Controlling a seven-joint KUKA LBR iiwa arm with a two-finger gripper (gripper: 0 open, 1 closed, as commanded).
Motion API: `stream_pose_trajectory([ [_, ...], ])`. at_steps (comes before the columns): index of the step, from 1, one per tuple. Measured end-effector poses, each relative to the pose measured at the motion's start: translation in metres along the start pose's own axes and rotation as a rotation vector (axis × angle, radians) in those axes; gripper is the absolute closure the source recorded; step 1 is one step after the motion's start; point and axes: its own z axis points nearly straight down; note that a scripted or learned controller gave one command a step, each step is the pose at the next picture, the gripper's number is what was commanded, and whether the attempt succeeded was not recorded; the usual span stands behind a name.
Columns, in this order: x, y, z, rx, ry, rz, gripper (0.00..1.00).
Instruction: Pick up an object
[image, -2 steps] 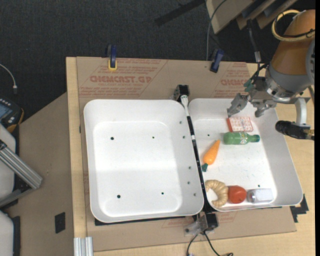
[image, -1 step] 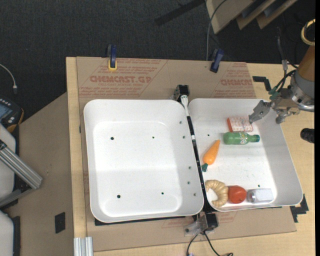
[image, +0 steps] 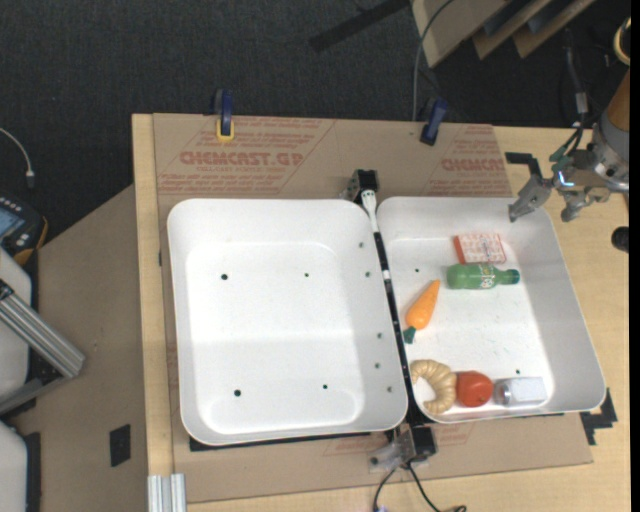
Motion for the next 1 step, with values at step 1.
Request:
stream_pose_trajectory([
  [1,0.0004,-0.0005,-0.011,-0.001,-0.002,0.0,1.0],
])
